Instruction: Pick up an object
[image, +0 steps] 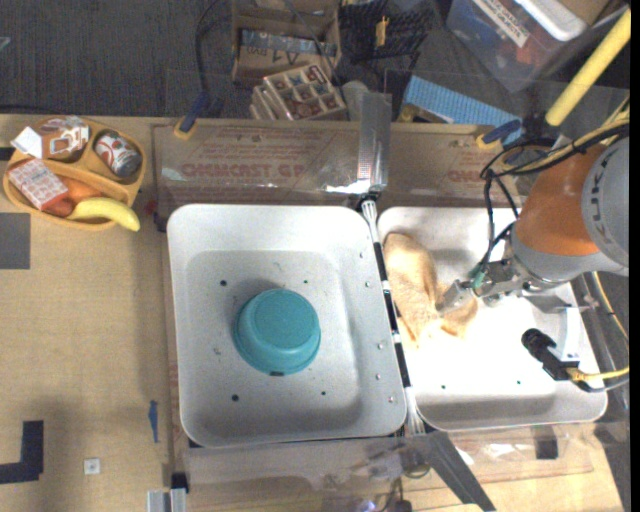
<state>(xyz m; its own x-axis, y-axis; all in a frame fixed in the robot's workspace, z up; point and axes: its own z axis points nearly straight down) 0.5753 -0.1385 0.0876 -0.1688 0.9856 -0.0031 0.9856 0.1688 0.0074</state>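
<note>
A teal bowl (278, 331) rests upside down in the middle of the left bin (200, 240). A tan, soft-looking object (411, 280), like a crumpled cloth, lies along the left side of the right bin (500, 385). My gripper (461, 294) is low in the right bin, right at the tan object's right edge, with the arm reaching in from the right. An orange-tan lobe of that object (461, 321) shows just below the gripper tip. Whether the tip is touching it is hidden.
A yellow tray (20, 190) holding a banana (108, 211) and small packets sits on the bench at the far left. A cardboard wall (260, 165) runs behind both bins. A metal divider (385, 300) separates the bins.
</note>
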